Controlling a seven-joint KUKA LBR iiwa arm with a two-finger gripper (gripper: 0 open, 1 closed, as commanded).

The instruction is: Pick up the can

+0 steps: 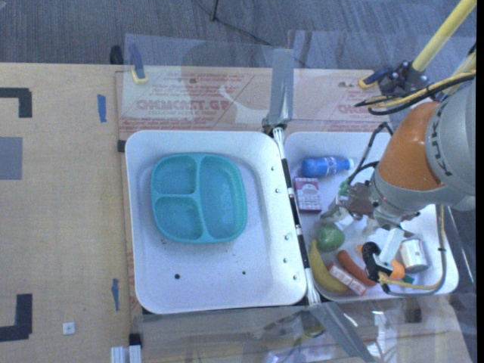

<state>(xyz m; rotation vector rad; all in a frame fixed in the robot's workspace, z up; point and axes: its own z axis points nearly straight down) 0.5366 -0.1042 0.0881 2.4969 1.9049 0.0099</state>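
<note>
A pale wooden tabletop (60,225) carries two shallow white bins side by side, with grey carpet (340,6) beyond its far edge. Strips of blue tape (101,108) and black corner marks sit on the bare wood to the left.

The left bin (212,278) has wide open floor along its near and right sides. The right bin (451,274) is crowded, and the arm covers much of it.

In the left bin lies a teal divided plate (199,197), towards its far left. The right bin holds a blue bottle (325,165) at the far end, a small red and white box (307,194) just below it, a green round fruit (330,237), a banana (324,272) along the near left wall, and a red sausage-like piece (350,265) beside it. The can (414,255) lies on its side near the right wall at the near end.

The gripper (349,204) hangs over the bin's middle, just above the fruit and apart from the can; whether it is apart or together I cannot tell.
</note>
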